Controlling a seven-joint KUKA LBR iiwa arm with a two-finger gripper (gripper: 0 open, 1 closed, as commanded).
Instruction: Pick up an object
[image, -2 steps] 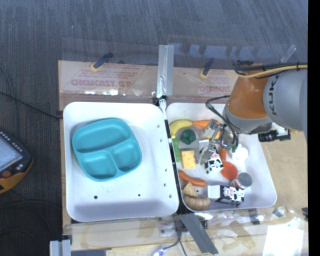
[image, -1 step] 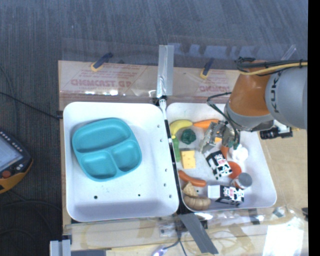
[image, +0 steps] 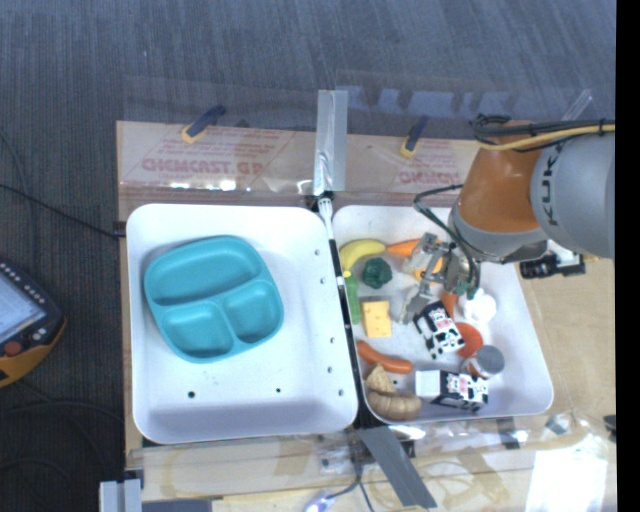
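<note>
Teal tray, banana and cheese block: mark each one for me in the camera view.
Teal tray (image: 212, 297): camera view, on the central ridge between its compartments, left bin.
Banana (image: 361, 251): camera view, on the middle of its yellow curve, right bin.
Cheese block (image: 377, 319): camera view, on its flat yellow top face.

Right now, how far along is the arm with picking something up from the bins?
Done: the arm has reached over the right bin, and its claw is low among the toy food near the carrot. In hand: nothing visibly between its fingers. Left: close on an item and lift it. The blue tray sits in the left bin.
</note>
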